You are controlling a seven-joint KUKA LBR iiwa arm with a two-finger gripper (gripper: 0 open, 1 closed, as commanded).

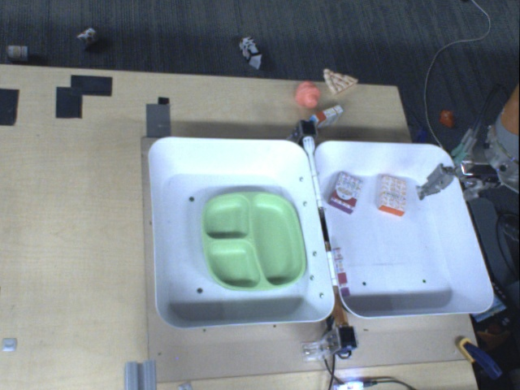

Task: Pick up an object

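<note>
i'm watching the gripper (439, 180) hanging over the right bin (406, 275) at its right edge, can't tell its state | orange-edged packet (392, 195) is lying just to its left, long axis up-down in view | purple-edged packet (345, 192) sitting further left, apart | green tray (252, 239) filling the left bin (175, 242) | nothing blocking the path

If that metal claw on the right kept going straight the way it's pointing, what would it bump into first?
The gripper points leftward and down over the right bin. Going straight on, it would probably meet the orange-edged packet first, with the purple-edged packet beyond. Its height is hard to judge from above, so it might touch the bin floor instead.
</note>
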